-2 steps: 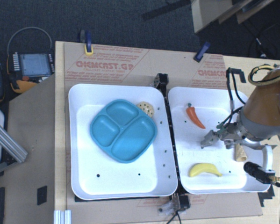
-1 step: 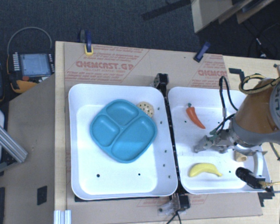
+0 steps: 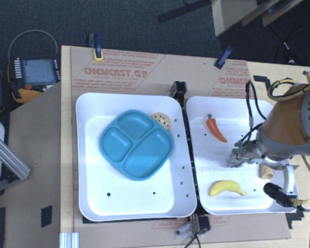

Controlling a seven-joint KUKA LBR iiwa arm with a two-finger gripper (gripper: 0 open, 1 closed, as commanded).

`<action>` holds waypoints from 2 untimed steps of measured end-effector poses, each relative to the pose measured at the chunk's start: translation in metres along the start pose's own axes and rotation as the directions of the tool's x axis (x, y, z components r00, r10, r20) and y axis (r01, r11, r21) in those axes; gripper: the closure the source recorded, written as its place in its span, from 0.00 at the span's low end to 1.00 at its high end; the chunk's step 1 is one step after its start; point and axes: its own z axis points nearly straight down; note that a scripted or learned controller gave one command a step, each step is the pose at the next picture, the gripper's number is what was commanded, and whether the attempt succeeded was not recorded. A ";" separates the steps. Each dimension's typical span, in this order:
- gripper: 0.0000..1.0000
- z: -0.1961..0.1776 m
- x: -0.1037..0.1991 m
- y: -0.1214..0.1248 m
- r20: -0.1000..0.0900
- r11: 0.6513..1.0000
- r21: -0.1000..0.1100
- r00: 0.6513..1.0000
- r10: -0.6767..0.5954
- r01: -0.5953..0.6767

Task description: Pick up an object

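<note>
Banana [image 3: 227, 189] lies nearest the camera, at the front of the right bin [image 3: 233, 205], long axis running left-right. Left bin [image 3: 84, 143] holds a blue divided plate [image 3: 137, 144], a cookie [image 3: 161, 119] touching its far edge. Carrot [image 3: 215, 128] lies diagonal, behind-left of the tool [image 3: 238, 156]. Tool low over the bin floor between carrot and banana; finger state cannot be told. Banana sits just front-left of it.

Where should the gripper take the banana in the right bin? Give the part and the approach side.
Grip the banana across its thick middle, coming straight down from above. It lies flat on the right bin floor, its curve arching up in view, with open floor on both long sides for the fingers.
</note>
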 end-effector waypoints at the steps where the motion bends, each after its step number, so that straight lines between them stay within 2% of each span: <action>1: 1.00 -0.063 0.004 0.003 0.002 1.000 -0.006 1.000 -0.003 0.003; 2: 1.00 -0.112 0.013 0.003 0.001 1.000 -0.006 1.000 -0.003 0.003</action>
